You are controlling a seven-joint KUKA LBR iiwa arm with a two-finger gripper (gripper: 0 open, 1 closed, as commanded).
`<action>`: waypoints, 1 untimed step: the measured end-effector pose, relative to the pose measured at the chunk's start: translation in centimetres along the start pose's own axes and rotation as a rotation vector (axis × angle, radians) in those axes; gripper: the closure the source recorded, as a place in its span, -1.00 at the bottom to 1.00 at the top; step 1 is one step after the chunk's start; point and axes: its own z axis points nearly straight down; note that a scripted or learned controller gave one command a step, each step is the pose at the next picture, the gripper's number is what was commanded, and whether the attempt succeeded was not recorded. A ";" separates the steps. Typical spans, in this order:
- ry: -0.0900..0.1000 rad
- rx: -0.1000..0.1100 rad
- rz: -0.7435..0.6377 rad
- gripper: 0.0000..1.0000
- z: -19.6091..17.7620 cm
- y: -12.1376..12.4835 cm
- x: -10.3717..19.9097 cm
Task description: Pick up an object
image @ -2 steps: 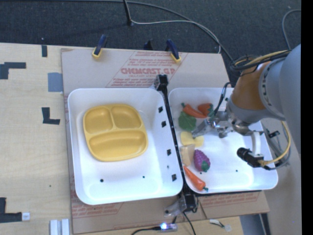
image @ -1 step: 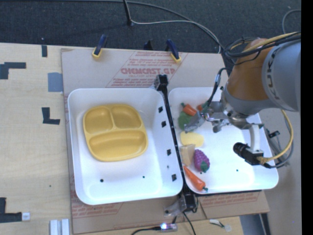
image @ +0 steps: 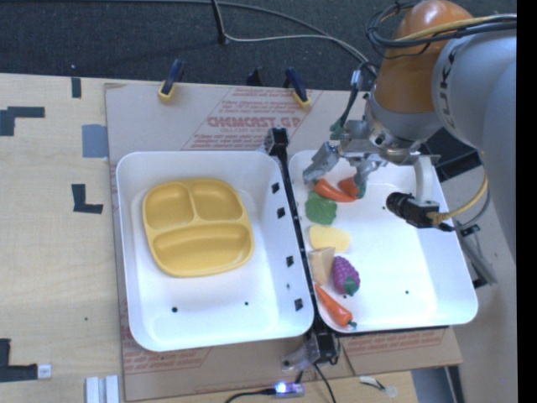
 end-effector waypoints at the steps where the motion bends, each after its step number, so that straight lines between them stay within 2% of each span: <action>1: 0.000 0.006 0.003 1.00 -0.7 -0.2 -0.2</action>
